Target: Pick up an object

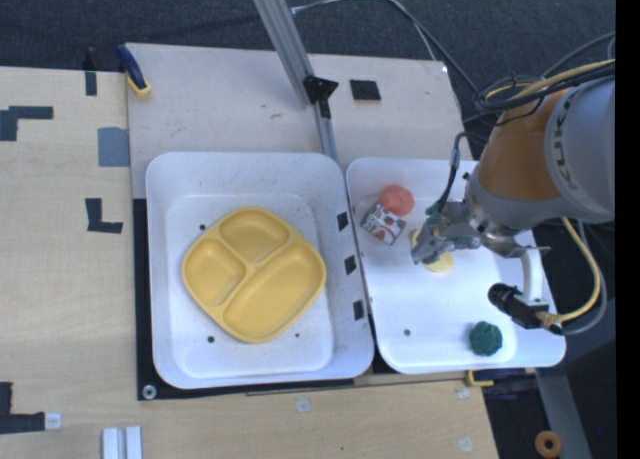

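Your gripper [436,247] sits low in the right bin [420,342], and the thing it matters most to is the small yellow object [440,264] directly under it. Only a pale yellow edge peeks out on the near side of the gripper body, so the object lies beneath and a touch toward the camera from the tool, touching or nearly touching it. From this slanted view you cannot tell whether the gripper is released or clenched, nor whether the yellow object is actually caught in it; treat the grasp as unproven.

The yellow piece looks roundish from the sliver showing, so no long axis can be read; approach angle probably matters little.

Other candidates, measured from the gripper: the small printed carton [383,223] lies just to its left, slightly farther from the camera, tilted on a diagonal. The red-orange ball [397,198] is beyond that carton, up and left. The green object [487,338] is well apart, down and to the right, near the bin's front corner.

The yellow divided plate [254,273] rests in the left bin [170,187], far left of the gripper.
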